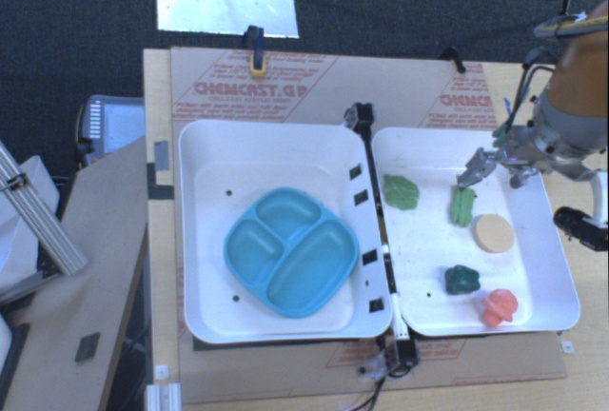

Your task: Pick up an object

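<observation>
The two-finger gripper (473, 173) hangs low in the right white bin (561, 290), just above the long green ridged toy vegetable (462, 206); whether its jaws are apart I cannot tell; this looks like the approach step; next comes a descent straddling that piece, then closing.

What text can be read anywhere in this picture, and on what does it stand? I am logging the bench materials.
"CHEMCAST GP": red print on the brown sheet under the bins, behind the left bin.
The same red print repeats behind the right bin, near, cut off and too blurred to read fully.
Smaller red lines beneath it: too small to read.
</observation>
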`<state>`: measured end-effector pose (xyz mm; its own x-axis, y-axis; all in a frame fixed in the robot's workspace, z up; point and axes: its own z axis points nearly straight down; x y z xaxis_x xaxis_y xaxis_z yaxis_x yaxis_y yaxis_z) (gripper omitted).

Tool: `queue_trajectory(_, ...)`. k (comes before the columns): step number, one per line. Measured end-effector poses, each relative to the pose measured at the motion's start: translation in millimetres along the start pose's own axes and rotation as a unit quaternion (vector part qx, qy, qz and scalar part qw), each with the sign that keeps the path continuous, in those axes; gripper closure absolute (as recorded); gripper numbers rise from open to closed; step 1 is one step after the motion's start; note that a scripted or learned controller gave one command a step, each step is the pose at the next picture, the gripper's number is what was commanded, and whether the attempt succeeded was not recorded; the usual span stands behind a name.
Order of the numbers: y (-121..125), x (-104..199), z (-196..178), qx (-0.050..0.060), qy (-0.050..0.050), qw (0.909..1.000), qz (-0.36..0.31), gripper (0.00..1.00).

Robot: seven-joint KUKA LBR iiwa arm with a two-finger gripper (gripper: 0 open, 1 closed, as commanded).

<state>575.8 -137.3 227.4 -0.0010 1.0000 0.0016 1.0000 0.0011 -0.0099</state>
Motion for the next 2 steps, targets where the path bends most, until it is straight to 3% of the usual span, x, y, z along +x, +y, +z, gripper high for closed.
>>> queue_trajectory(1,2,0,-6,-0.006,-0.001,1.0,-0.001,0.0)
queue_trajectory(2,7,-5,38,-0.004,-0.001,1.0,0.0,0.0)
